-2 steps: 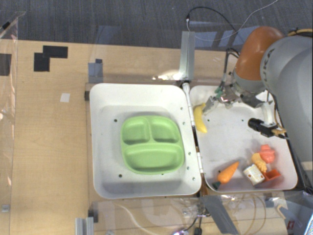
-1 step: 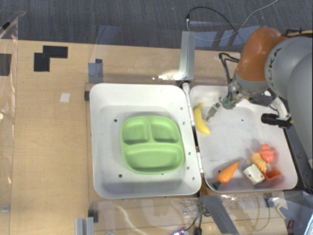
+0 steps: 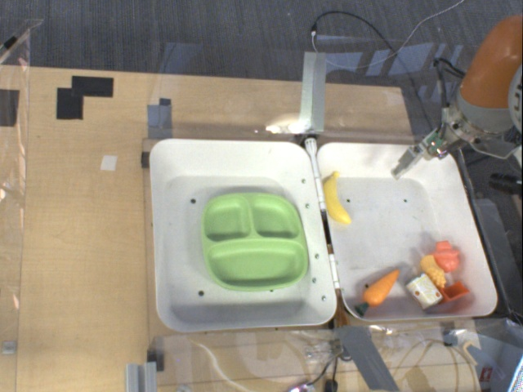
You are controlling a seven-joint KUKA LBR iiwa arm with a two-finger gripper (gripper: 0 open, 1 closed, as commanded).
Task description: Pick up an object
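Observation:
A yellow banana [image 3: 334,200] lies against the left wall of the right bin [image 3: 409,219]. An orange carrot [image 3: 380,287] rests near that bin's front edge. In the front right corner sit a pink-orange toy [image 3: 445,256], a yellow piece [image 3: 433,271], a small white box [image 3: 423,291] and an orange-red item [image 3: 456,291]. My gripper [image 3: 406,164] hangs over the bin's back right part, far from all of them, with nothing seen between its fingers.
The left bin [image 3: 176,219] holds a green divided plate [image 3: 254,240]. A metal post [image 3: 314,92] stands behind the divider between the bins. Cables trail across the dark floor at the back and along the bench's front edge.

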